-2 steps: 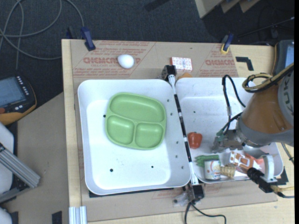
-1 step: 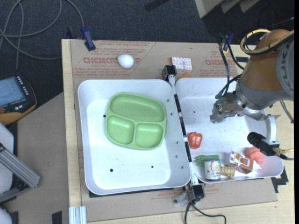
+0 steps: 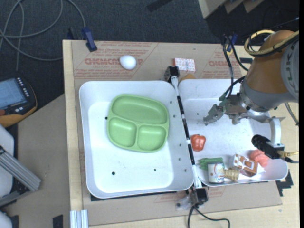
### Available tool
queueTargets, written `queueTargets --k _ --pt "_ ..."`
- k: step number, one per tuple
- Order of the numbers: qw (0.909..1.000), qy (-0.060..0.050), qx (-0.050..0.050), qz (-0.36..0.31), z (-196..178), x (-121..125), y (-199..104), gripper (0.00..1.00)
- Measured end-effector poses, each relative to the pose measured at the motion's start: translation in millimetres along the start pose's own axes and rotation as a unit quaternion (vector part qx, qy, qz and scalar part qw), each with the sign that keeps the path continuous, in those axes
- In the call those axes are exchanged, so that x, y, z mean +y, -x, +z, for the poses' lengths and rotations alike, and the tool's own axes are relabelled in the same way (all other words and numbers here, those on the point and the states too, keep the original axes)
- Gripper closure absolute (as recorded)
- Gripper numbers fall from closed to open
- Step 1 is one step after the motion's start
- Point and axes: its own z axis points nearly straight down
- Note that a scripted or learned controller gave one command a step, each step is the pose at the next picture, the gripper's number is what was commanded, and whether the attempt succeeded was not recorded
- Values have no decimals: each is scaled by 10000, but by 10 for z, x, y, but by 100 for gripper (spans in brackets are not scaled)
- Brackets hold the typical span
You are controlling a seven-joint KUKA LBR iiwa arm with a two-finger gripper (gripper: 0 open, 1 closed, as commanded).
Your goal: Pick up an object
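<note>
My gripper (image 3: 223,119) hangs over the upper middle of the right bin (image 3: 209,87), and its fingers look spread, with nothing between them. Below and left of it, a small red pepper-like object (image 3: 198,142) lies against the bin's left wall. Along the front of the right bin lie a green-topped can (image 3: 212,168), a brown and white packet (image 3: 244,164) and a pink object (image 3: 259,157). A green divided plate (image 3: 138,123) rests in the left bin (image 3: 95,165).
The orange and grey arm (image 3: 268,70) covers the right bin's upper right, with a black part (image 3: 266,146) hanging near the pink object. A white ball (image 3: 127,61) and a small patterned box (image 3: 185,64) sit on the cardboard behind the bins.
</note>
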Motion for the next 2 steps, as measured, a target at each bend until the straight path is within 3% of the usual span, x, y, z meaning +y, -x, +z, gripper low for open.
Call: queueTargets --k 1,2 --pt "10000 9 -15 11 -199 -342 1039 0" --pt "10000 -5 5 -2 988 -16 646 0"
